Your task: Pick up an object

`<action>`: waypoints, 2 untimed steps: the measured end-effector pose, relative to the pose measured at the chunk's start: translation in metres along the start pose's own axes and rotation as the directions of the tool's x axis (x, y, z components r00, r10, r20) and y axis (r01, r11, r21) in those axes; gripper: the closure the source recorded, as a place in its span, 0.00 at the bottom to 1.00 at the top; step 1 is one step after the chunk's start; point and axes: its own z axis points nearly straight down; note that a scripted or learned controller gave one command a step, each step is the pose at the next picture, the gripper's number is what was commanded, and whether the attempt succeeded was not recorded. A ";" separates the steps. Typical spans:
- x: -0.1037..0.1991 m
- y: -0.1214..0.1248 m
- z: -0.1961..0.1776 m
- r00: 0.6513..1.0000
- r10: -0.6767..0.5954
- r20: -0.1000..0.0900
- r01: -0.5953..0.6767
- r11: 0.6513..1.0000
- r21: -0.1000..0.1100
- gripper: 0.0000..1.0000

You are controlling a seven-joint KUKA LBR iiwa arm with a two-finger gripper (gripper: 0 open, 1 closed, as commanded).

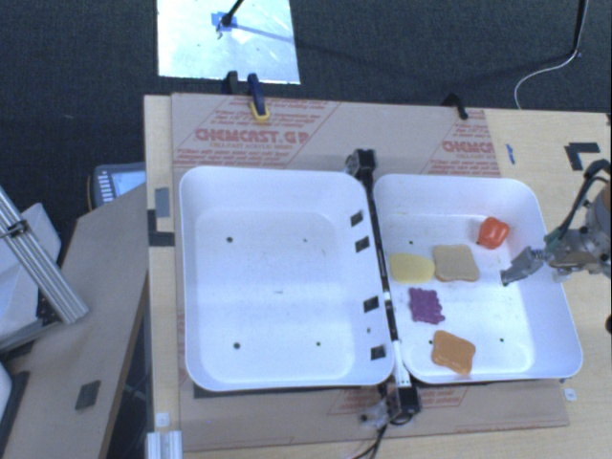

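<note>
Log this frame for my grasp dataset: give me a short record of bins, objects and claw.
left bin: white, no objects seen in it
right bin: white, five objects
objects: red piece, tan slice, yellow piece, purple piece, orange piece
touching: yellow piece against tan slice
claw: over the right bin's right side, right of the tan slice, nothing seen in it

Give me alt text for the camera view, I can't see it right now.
The gripper hangs over the right bin near its right side, holding nothing. That bin holds an orange-red piece, a toast slice, a yellow piece, purple grapes and an orange piece. The left bin sits beside it.
</note>
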 end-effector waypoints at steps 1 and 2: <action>0.000 0.001 -0.011 1.000 -0.003 0.001 0.003 1.000 -0.004 1.00; 0.038 -0.013 -0.234 1.000 -0.006 0.004 0.006 1.000 -0.018 1.00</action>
